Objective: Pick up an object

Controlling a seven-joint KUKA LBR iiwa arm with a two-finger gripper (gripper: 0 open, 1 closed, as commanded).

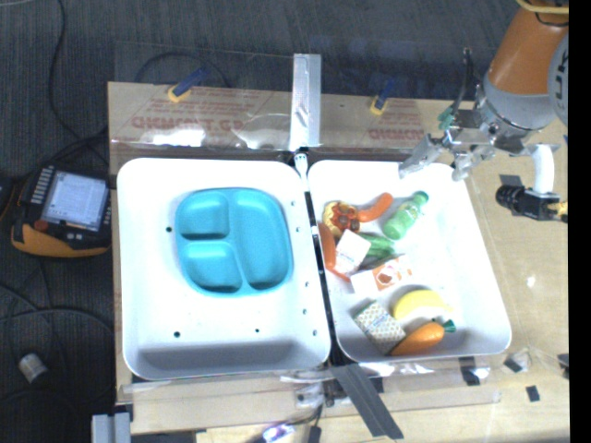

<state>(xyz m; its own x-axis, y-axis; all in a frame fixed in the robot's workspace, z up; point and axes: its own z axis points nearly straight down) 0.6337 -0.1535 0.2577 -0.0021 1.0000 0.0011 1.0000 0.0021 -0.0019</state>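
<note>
The tool [441,160] hangs over the far right corner of the right bin [489,275], its two fingers [416,161] spread apart with nothing between them, touching none of the objects. The things to pick lie in that bin: a green bottle [406,214] and an orange sausage-shaped piece [374,208] nearest the tool, small packets [355,249] toward the bin's left wall, and a yellow banana [417,302] beside an orange carrot-like piece [420,337] near the front edge. The cluster sits left of and in front of the tool; bare white floor runs along the bin's right wall. The left bin [148,321] carries a blue divided tray [233,239], with clear floor toward its front edge.
</note>
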